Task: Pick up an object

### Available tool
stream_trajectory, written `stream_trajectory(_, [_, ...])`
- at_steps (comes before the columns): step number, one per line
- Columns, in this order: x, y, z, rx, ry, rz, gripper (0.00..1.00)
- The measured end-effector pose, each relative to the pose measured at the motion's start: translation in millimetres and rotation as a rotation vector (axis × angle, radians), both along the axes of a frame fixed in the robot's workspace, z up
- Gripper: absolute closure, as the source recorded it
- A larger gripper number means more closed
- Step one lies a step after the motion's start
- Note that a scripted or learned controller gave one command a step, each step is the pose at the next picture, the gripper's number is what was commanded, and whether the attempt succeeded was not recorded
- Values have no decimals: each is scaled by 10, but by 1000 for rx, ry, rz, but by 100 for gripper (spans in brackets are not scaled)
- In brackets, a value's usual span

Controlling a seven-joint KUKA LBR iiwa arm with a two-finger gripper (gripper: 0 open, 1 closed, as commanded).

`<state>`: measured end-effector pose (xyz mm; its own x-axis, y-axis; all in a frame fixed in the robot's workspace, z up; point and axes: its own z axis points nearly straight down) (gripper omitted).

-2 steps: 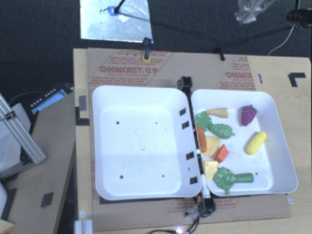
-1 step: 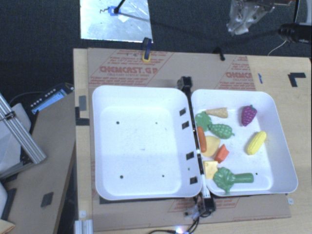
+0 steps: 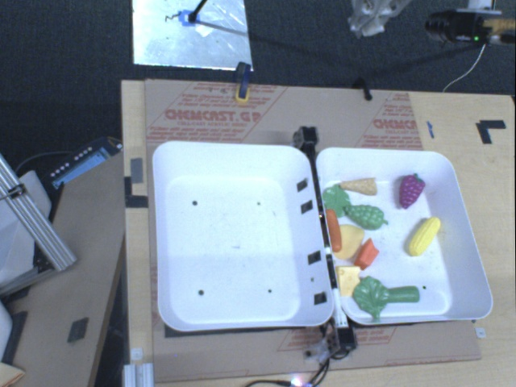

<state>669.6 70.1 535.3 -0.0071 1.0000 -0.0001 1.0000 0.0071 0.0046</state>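
Note:
The right bin (image 3: 463, 240) holds several toy foods: a purple grape bunch (image 3: 411, 189), a yellow corn cob (image 3: 424, 235), a green broccoli (image 3: 383, 294), a green bumpy piece (image 3: 364, 214), an orange carrot (image 3: 333, 228), a tan wedge (image 3: 359, 186) and a yellow cheese block (image 3: 348, 280). My gripper (image 3: 372, 8) hangs high at the top edge of the camera view, beyond the bench's far side and well away from the toys. Nothing shows between its fingers.
The left bin (image 3: 230, 236) sits beside the right one, joined by a black clamp strip (image 3: 318, 232). A shiny metal sheet (image 3: 192, 21) lies at the back left. A yellow-blue clip (image 3: 242, 83) stands on the cardboard's far edge.

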Motion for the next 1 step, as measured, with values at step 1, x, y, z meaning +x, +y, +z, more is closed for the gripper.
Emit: stream_trajectory(1, [-437,271,4,2,4,1,100])
